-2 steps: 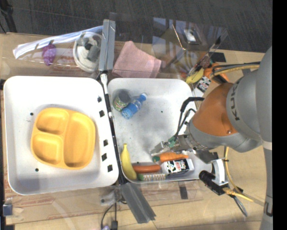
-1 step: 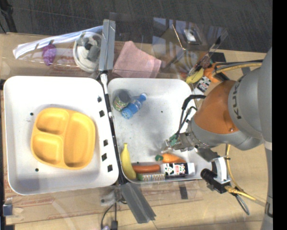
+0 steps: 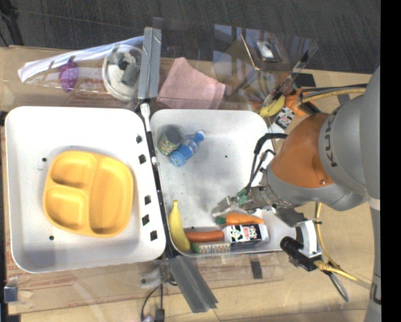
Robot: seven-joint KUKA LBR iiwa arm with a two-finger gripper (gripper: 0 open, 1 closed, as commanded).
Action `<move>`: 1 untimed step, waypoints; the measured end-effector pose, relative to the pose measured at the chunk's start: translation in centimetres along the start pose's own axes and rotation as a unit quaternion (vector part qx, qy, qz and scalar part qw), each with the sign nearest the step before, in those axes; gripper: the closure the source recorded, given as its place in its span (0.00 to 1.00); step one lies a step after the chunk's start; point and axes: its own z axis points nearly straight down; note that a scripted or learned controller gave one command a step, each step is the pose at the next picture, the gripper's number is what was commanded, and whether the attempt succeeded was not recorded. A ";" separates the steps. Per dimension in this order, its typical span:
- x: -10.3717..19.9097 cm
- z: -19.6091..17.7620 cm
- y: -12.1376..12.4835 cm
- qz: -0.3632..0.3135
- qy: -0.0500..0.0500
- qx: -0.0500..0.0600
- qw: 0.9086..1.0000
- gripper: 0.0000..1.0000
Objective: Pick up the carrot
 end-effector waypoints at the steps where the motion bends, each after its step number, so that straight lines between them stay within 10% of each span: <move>1: 0.2 2.0 -0.3 0.026 0.001 0.003 1.000 0.00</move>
